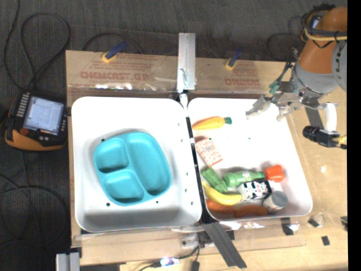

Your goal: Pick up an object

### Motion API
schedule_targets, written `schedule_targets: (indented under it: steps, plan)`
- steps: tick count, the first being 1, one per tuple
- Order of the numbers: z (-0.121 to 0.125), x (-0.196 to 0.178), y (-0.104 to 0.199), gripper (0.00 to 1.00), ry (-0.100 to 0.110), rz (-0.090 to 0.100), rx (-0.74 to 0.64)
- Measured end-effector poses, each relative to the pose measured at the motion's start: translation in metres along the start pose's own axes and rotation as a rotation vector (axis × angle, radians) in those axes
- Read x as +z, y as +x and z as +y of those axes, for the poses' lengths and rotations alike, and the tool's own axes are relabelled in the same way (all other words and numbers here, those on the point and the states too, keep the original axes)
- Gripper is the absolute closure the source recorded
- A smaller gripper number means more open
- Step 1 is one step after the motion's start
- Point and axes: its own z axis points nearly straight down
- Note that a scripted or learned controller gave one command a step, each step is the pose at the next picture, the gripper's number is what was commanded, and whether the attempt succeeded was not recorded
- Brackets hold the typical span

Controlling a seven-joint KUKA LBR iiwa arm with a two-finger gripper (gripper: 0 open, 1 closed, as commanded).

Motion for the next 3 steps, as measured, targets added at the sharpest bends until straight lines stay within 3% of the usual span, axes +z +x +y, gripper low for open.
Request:
schedule_targets:
  steps: [1, 2, 3]
  plan:
    - [0.028, 0.061, 0.061, 0.00, 0.000, -0.002, -0.020]
    - [0.040, 0.121, 0.081, 0.00, -0.002, -0.009, -0.333]
    - [0.039, 0.112, 0.076, 1.00, 0.001, -0.016, -0.331]
